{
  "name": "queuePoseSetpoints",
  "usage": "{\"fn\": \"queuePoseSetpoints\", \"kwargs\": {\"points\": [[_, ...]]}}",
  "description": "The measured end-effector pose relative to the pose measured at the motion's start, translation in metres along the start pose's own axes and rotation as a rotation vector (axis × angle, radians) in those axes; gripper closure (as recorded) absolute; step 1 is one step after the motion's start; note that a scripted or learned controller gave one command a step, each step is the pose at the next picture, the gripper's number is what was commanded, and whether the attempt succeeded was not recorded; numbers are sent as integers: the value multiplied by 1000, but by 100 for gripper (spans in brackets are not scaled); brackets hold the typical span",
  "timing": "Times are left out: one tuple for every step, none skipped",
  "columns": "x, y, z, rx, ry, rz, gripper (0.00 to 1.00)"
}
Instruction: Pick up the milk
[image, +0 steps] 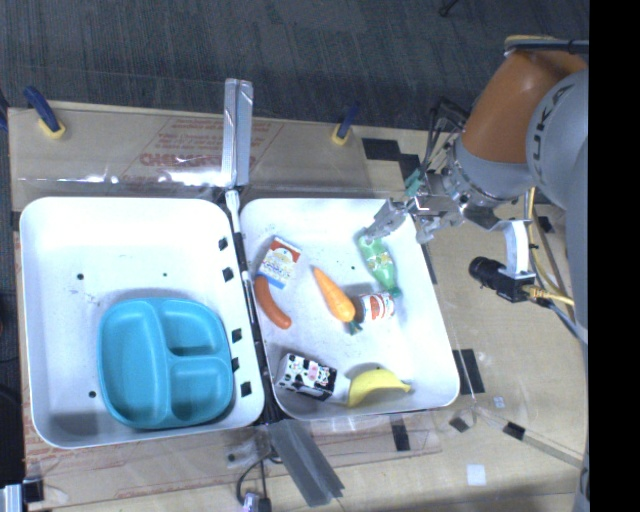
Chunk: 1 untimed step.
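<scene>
Milk, a small carton printed in black and white cow patches, lies on its side near the front edge of the right bin, just left of a yellow banana that curves along the same front wall. Further back in that bin sit a small box with an orange and white label close to the divider, a reddish-brown sausage just below it, an orange carrot lying at a slant near the middle, a small red and white can on its side touching the carrot's lower end, and a green bottle lying toward the right wall. The left bin holds a blue tray with several compartments, set toward its front. The arm comes in from the right above the counter, and the gripper hangs over the back right part of the right bin, its tip just at the upper end of the green bottle and well apart from the milk. Whether the jaws are open or closed cannot be told from this view, and nothing can be seen held in them. Blue clamps sit at the back edge of the counter.
</scene>
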<state>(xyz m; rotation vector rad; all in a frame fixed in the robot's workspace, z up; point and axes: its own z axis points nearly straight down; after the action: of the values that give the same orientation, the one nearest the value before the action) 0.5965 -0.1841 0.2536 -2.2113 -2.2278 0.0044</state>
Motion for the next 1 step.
{"fn": "queuePoseSetpoints", "kwargs": {"points": [[-26,-73,99,1,1,107,0]]}}
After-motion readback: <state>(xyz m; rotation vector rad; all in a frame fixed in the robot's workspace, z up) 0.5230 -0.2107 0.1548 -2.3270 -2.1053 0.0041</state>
